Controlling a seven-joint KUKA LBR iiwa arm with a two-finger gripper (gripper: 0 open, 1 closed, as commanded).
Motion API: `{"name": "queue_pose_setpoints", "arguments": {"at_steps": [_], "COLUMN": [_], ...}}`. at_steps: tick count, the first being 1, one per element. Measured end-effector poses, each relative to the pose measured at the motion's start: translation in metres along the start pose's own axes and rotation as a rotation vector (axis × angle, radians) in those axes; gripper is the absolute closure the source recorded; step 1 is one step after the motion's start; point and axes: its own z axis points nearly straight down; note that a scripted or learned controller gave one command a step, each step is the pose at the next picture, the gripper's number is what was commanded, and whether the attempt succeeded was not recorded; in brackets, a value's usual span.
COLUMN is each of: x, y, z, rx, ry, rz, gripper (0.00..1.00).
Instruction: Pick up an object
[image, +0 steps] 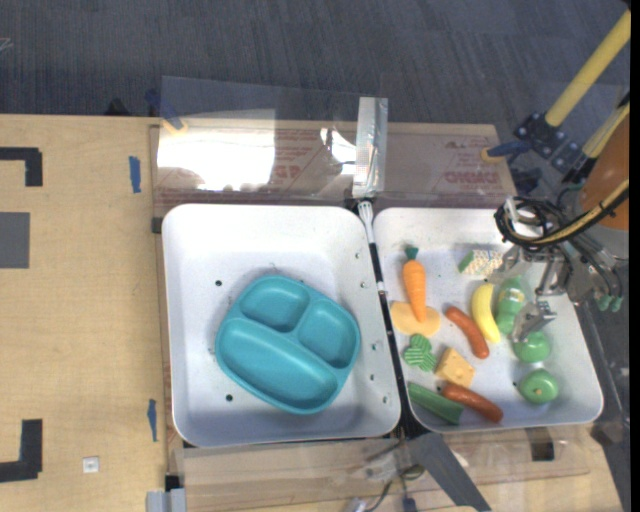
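The claw (535, 318) hangs low in the right bin (585, 400), down among the toy food near that bin's right side. Whether it is released or clenched cannot be told from this slant — the metal parts blur into the items beneath.

Just beside it lie a yellow banana (485, 310) and a green round fruit (532, 347), with a second green apple (540, 386) nearer the front rim. That crowding is the main risk, as I judge it: a closing grip could nudge the banana or pinch two pieces at once, and round fruit tends to roll out from between flat pads.

The red sausage (468, 331), carrot (414, 284) and cheese wedge (456, 368) sit further left, packed close, so little bare floor is open there. The bin's right wall is near the claw, which limits any sideways approach. The left bin (190, 300) holds a teal divided plate (288, 343) with open white floor around it.
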Motion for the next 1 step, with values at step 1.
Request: {"name": "queue_pose_setpoints", "arguments": {"at_steps": [1], "x": [0.0092], "y": [0.0286], "z": [0.1012], "rx": [0.003], "ry": [-0.012], "rz": [0.042], "gripper": [0.00]}}
